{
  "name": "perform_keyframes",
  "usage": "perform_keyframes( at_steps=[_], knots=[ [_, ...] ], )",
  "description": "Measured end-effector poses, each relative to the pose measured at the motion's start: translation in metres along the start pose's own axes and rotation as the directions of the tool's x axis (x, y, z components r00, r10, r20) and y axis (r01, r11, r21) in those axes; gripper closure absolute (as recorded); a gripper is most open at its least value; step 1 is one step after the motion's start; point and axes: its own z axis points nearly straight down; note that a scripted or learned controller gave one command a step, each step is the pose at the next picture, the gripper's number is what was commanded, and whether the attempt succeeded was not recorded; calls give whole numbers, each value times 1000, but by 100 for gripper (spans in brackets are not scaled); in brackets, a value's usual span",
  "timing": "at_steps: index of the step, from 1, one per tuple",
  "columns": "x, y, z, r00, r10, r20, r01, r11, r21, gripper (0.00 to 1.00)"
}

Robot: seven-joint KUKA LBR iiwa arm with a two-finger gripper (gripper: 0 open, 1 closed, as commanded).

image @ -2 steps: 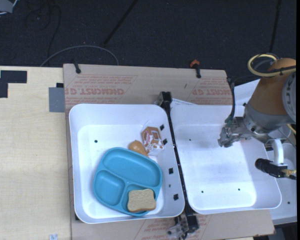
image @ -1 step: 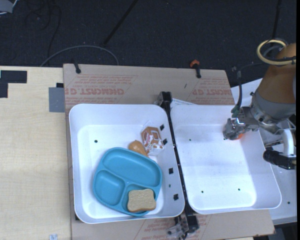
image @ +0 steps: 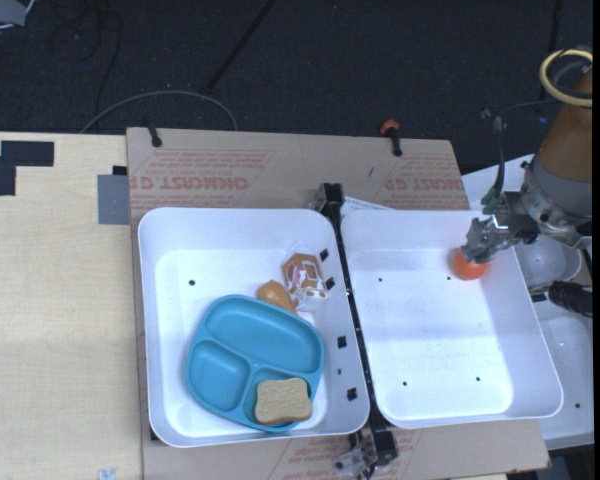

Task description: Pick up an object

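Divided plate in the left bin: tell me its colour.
Blue plate, seen in the camera view.

A single fixed camera hangs above the pale wooden tabletop [image: 50, 318] and looks down at a slant, far enough off to take in both shallow white plastic bins at once. The left bin [image: 165, 268] sits near the middle of the frame, the right bin [image: 510, 368] beside it toward the right edge. The dark carpeted floor [image: 280, 38] fills the top strip, so the lens faces away from the near edge. The grey arm with its orange band [image: 565, 153] enters from the right
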Motion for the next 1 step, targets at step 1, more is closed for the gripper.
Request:
perform_keyframes(
  at_steps=[1],
  knots=[
    [60, 8, -3, 1000, -4, -3, 4, 1000, 4, 100]
  ],
)
